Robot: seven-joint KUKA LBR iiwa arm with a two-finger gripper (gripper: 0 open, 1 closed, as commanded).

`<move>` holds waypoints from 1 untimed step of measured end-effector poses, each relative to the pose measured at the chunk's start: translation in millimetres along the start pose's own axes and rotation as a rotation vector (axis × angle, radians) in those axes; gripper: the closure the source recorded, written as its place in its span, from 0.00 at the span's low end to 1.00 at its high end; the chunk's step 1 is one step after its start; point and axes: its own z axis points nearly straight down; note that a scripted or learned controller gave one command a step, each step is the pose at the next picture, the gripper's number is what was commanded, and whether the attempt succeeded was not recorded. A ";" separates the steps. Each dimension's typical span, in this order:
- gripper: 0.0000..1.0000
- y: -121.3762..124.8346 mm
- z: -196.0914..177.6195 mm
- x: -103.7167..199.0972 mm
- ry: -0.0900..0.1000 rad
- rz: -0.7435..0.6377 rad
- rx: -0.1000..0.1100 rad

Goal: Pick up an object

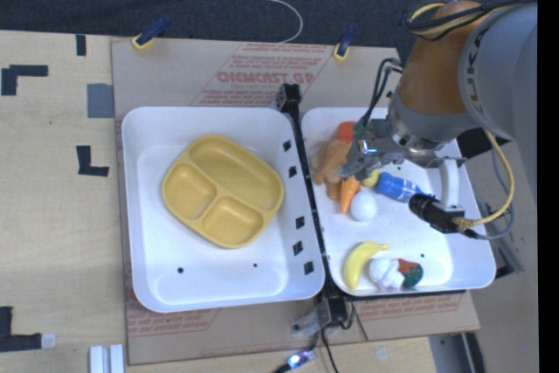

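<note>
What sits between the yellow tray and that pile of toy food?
In the camera view, the two bins' adjoining walls, with black clips, run between the yellow tray and the toy food.

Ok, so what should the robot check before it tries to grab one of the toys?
1. Gripper is over the right bin, where the toys are: ok.
2. Fingers open enough to grab: cannot tell.
3. Nothing held already: cannot tell.
4. One toy stands apart under it: not ok; the carrot, white egg and blue bottle crowd together.
5. Easier picks exist: ok; the banana lies nearer the front edge, away from that pile.
6. Yellow tray sits out of the way in the left bin: ok.
</note>
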 end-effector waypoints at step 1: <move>1.00 5.0 -20.6 2.3 0.001 -0.001 -0.002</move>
